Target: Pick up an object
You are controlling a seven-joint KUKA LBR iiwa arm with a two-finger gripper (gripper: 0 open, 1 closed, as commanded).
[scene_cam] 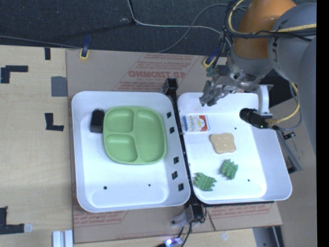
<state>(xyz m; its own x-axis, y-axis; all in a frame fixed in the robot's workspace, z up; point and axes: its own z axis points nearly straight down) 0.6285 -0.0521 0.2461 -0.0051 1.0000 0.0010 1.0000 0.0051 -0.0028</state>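
Item 1, gripper (pixel 211 98): I read it hanging over the far edge of the right bin (pixel 267 189), fingers pointed down and toward the bin divider. Nothing sits between the fingers. Whether they stand wide or narrow I cannot tell; they blur into the wrist hardware.

Item 2, carton (pixel 196 123): small white box with red and blue print, lying flat on the right bin floor. It is the nearest thing to the gripper, just below it in the view and slightly toward the divider. Its long axis runs across the bin, side to side. I judge it the likeliest target, since a short drop and a small shift toward the divider would put the fingers over it.

Item 3, toast (pixel 222 143): tan slice, flat, farther from the gripper than the carton, toward the near edge.

Item 4, two green toys (pixel 229 169) (pixel 204 181): spiky, near the front of the right bin, well apart from the gripper.

Item 5, left bin (pixel 82 148): holds a green plate (pixel 134 135) with compartments and a black block (pixel 96 120) touching or just beside its outer rim. Both lie across the divider from the gripper, well apart.

Status: no object picked yet. The move turns on the carton lying directly ahead of the fingers, broadside on.
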